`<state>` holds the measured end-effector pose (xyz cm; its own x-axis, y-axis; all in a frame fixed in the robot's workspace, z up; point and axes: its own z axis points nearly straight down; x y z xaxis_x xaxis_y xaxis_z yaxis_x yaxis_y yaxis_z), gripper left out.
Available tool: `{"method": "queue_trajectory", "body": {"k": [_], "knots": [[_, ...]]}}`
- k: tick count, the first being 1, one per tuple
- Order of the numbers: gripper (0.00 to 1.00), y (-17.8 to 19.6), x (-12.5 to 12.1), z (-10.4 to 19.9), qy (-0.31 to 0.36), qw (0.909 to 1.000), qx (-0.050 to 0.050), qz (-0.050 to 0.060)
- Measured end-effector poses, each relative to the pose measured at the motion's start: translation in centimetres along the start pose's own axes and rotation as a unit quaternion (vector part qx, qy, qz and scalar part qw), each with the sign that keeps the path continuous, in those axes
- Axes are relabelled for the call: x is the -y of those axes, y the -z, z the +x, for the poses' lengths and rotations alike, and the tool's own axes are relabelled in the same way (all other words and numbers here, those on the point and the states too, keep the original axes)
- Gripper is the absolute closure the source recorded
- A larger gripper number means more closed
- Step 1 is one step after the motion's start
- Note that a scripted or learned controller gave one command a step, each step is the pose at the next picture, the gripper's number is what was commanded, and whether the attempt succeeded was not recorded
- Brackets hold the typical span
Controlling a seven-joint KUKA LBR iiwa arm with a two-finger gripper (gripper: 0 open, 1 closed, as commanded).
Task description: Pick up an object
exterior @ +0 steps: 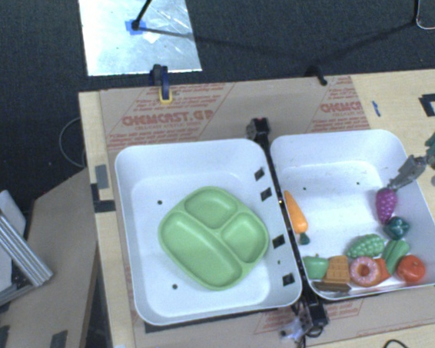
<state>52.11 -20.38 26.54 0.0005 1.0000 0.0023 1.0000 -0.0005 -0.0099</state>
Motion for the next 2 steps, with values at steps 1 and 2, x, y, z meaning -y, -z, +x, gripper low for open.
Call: {"method": "queue_trajectory", "body": {"k": [1,2], "knots": [[0.00,0.6,-0.2,0.1,0.002,1.0000,0.001,-0.006],[0.00,-3.9,-1.2,-0.1,0.001,1.0000,0.001,-0.005]]}}
